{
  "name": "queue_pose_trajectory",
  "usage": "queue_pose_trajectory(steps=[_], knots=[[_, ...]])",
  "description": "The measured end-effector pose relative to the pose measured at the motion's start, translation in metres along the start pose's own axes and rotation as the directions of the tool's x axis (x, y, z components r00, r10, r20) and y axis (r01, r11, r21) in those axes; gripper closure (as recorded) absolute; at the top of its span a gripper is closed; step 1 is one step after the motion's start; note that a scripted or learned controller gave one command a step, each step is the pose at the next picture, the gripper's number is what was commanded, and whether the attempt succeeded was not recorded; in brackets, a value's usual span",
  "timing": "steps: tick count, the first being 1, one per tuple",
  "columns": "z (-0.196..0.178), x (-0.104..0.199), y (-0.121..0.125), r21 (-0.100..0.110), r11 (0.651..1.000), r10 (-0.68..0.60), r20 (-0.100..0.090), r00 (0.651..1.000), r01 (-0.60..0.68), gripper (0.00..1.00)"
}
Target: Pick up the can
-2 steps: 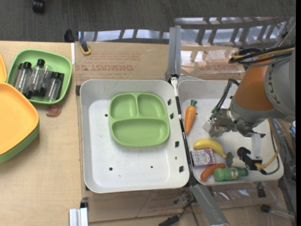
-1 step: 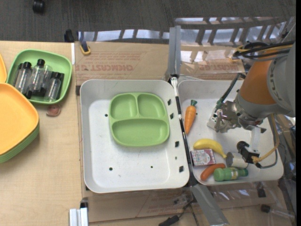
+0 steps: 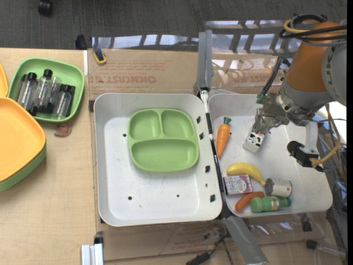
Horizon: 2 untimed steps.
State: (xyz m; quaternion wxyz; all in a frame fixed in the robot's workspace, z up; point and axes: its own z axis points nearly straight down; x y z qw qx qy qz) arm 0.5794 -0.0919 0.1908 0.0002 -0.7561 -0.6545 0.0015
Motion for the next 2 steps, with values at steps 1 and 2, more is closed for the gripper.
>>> queue_pose_trajectory(steps=[1, 2], knots=[[0.0, 0.018, 0.033, 0.001, 0.993, 0.122, 0.001, 0.993, -0.122, 1.0], [0.0, 0.024, 0.069, 0.001, 0.964, 0.267, 0.001, 0.964, -0.267, 1.0]])
